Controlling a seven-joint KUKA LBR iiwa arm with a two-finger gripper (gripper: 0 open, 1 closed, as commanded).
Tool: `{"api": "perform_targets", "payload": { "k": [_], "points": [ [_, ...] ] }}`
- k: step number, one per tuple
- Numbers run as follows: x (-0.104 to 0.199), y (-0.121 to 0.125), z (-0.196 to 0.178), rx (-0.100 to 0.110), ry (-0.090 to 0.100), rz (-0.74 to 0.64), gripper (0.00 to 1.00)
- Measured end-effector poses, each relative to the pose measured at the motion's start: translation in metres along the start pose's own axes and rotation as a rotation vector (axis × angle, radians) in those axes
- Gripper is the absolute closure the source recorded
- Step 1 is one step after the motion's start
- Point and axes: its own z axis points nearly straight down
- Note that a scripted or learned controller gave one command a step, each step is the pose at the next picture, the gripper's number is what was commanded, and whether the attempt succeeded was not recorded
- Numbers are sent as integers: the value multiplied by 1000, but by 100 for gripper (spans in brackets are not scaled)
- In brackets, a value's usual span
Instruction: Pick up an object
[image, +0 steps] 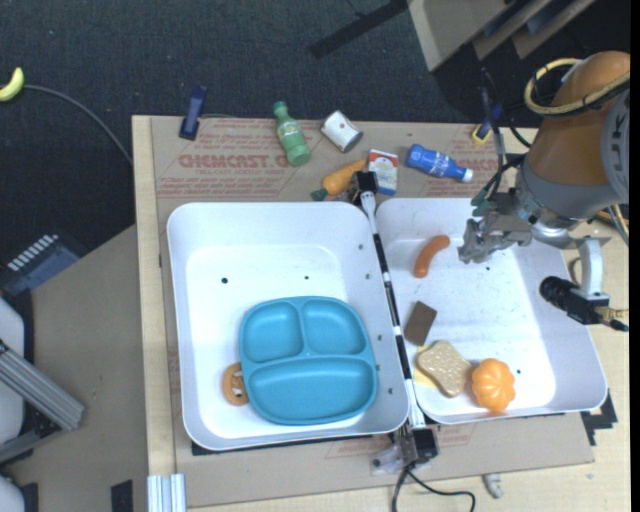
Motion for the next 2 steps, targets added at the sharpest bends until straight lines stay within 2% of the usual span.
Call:
{"api": "perform_targets", "payload": {
  "k": [1, 2],
  "points": [
    [-27, 11, 10, 0, -1, 2, 100],
    [7, 51, 2, 0, 1, -1, 100]
  ]
}}
